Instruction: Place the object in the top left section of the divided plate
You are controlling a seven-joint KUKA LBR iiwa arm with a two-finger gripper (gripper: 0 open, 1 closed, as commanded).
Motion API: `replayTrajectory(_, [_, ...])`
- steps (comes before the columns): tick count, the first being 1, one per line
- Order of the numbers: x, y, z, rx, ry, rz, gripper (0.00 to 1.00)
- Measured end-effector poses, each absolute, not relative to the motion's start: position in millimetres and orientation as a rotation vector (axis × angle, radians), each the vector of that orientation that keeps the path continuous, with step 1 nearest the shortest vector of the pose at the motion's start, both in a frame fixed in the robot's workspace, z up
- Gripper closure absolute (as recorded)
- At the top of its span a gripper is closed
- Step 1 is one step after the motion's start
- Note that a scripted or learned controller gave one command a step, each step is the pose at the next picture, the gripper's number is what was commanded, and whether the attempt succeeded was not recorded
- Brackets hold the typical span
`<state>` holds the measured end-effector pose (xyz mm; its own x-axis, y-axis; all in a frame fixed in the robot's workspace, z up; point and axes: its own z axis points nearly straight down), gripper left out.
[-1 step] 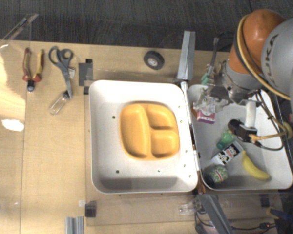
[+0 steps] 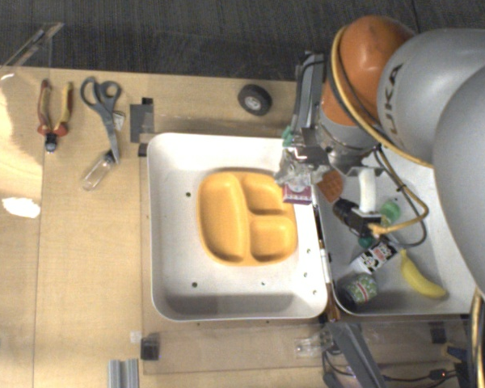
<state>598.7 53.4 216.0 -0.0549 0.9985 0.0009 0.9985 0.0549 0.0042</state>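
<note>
A yellow divided plate (image 2: pixel 226 217) lies in the middle of the left white bin (image 2: pixel 170 289). It has one long section on its left side and two smaller ones on its right. My gripper (image 2: pixel 296 176) hangs over the plate's upper right rim, near the wall between the two bins. A small packet (image 2: pixel 297 192), silvery with a maroon lower edge, sits between the fingers and dangles just above that rim. The grey arm with its orange band reaches in from the right, over the right bin.
The right bin (image 2: pixel 461 217) holds a banana (image 2: pixel 424 281), a green can (image 2: pixel 357 289), a white bottle (image 2: pixel 366 191), a black-and-white packet (image 2: pixel 377 255) and a brown item (image 2: pixel 331 186). On the bench to the left lie scissors (image 2: pixel 105 107), pliers (image 2: pixel 52 111) and a black roll (image 2: pixel 255 99).
</note>
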Motion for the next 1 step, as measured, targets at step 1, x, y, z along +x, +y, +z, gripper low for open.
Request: replayTrajectory(1, [598.7,53.4,216.1,2.158,2.28,0.006,0.0])
